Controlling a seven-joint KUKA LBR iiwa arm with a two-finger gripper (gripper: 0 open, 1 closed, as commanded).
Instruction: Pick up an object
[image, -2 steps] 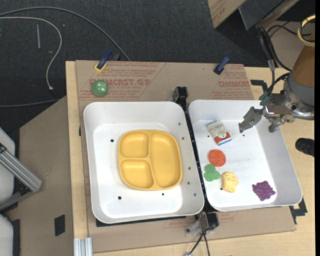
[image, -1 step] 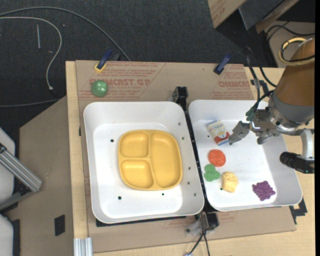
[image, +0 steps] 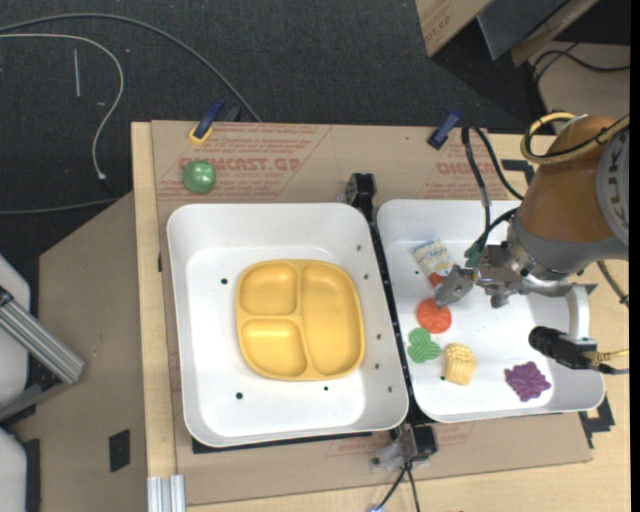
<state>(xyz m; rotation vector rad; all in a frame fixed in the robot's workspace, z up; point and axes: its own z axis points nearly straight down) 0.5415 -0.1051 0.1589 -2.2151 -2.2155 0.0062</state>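
My gripper (image: 474, 290) hangs over the middle of the right bin (image: 560, 400), open, with nothing between its fingers. Its left fingertip (image: 450, 290) is just above and right of a red-orange round toy (image: 433, 317). Below that toy lie a green toy (image: 423, 346) and a yellow corn-like toy (image: 459, 363). A purple grape bunch (image: 527, 380) sits at the bin's front right. A small white, blue and orange packet (image: 432, 255) lies at the back left, beside the gripper.
The left bin (image: 200, 250) holds a yellow divided plate (image: 300, 318). A green ball (image: 199, 177) rests on the cardboard behind it. Blue clamps (image: 207, 122) (image: 445, 129) grip the back edge. Cables and a black fitting (image: 560, 347) hang by the arm.
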